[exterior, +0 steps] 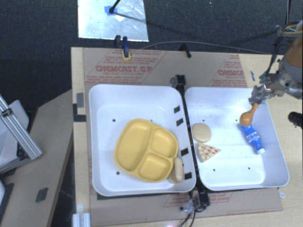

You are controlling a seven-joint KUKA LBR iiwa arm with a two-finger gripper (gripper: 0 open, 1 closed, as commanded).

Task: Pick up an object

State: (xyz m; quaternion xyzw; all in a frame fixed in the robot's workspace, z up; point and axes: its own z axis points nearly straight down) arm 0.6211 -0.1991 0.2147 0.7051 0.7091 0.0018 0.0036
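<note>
Camera view, taking the right bin [274,174] as landmark — the fingers [258,98] hang over its far right rim, clenched on the thin end of a wooden drumstick-shaped toy [248,116]. A blue bottle [252,138] lies just beside the toy's bulb; a round cookie [202,132] and pizza slice [207,151] sit toward its left wall

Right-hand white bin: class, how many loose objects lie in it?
4: a round beige cookie and a pizza slice near its left wall, an orange wooden-spoon-like toy and a blue bottle at right. None looks hidden.
</note>
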